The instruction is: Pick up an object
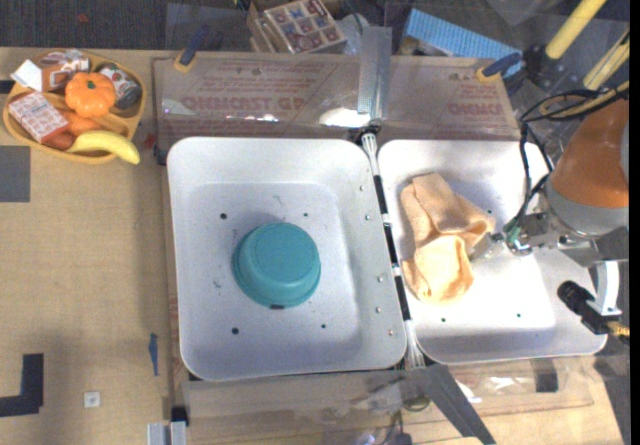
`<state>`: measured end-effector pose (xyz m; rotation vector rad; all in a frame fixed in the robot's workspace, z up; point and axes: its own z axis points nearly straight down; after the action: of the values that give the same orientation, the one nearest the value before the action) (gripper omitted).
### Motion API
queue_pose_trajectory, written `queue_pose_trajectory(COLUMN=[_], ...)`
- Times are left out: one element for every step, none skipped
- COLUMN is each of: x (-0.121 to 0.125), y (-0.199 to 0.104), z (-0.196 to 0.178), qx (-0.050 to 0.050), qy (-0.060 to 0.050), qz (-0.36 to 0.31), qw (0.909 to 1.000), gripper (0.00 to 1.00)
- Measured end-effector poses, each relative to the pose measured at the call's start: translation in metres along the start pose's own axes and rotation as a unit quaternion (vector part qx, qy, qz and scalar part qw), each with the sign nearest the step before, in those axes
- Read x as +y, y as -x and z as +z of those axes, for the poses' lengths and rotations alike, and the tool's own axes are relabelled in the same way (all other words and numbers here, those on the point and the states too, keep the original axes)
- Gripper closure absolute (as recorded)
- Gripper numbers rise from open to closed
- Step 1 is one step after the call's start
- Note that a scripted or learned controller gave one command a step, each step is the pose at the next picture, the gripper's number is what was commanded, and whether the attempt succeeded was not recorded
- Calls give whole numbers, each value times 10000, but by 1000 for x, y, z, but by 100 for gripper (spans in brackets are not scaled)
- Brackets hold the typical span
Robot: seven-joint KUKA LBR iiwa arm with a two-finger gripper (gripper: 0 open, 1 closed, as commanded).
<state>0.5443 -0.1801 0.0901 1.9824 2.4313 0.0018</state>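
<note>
**Cloth in right bin, gripper at its edge**

Cloth (440, 238), orange-tan and crumpled, lies in the right bin (520, 318) against its left wall. Gripper (497, 238) is low in that bin, just beside the cloth's right edge; can't tell the pincer state. Left bin (200, 183) holds a teal bowl (278, 264), upside down. Wooden bench (80, 283) has a yellow dish of toy food (75, 108) at far left. Boxes and cables clutter the floor behind.
</note>
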Motion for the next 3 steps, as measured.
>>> queue_pose_trajectory(x=[51,132,133], y=[-54,-53,-35], z=[1,3,4], qx=[-7,-9,-2], qy=[23,2,-6], qz=[-509,-451,405], qw=[9987,9990,9992], gripper=[0,0,0])
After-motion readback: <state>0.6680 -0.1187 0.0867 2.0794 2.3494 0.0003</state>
